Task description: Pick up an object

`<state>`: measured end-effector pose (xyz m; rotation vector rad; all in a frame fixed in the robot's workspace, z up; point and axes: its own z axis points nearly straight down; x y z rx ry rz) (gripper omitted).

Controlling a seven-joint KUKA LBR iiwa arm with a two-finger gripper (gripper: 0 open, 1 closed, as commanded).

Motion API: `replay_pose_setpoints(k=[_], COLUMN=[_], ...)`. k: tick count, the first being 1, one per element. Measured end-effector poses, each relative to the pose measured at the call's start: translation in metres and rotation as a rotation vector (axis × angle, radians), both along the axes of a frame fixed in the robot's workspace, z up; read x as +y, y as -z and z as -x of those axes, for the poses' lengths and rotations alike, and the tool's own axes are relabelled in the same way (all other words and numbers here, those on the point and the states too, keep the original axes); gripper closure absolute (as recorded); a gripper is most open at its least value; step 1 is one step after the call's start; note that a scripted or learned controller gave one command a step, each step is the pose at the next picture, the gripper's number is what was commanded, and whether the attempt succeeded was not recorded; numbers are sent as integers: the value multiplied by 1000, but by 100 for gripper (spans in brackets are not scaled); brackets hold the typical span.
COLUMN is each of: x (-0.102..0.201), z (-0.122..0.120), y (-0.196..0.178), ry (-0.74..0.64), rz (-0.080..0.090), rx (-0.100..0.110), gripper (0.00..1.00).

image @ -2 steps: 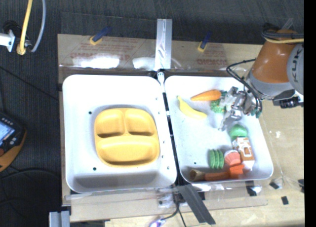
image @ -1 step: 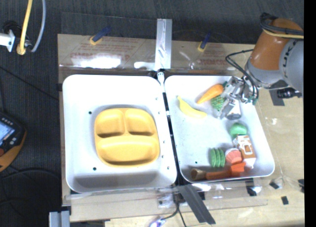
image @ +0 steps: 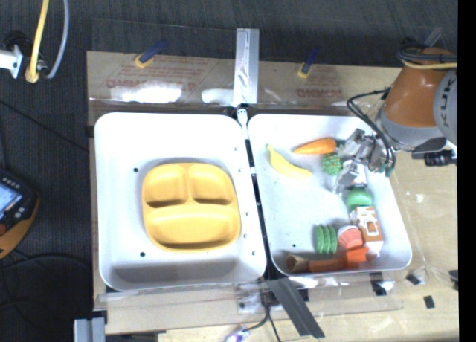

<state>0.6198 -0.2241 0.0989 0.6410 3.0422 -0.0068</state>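
Reaching in over the right shallow white bin (image: 260, 207), the grey arm with its orange band (image: 416, 99) sets its pincer (image: 355, 160) low in that bin's far right part; whether it is clenched or released cannot be told. Just beside the pincer lies an orange plastic carrot (image: 315, 146) with a green leafy top (image: 332, 163), and beyond it, nearer the bin's left wall, a yellow plastic banana (image: 286, 163). Toward the bin's near right corner sits a green rounded toy (image: 360, 199).
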Motion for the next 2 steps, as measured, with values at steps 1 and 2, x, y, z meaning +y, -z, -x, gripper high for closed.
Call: replay_pose_setpoints(k=[1, 2], x=[21, 58], z=[7, 38], y=[-1, 0], ry=[105, 169], rz=[-1, -5], rx=[-5, -8], gripper=[0, 0])
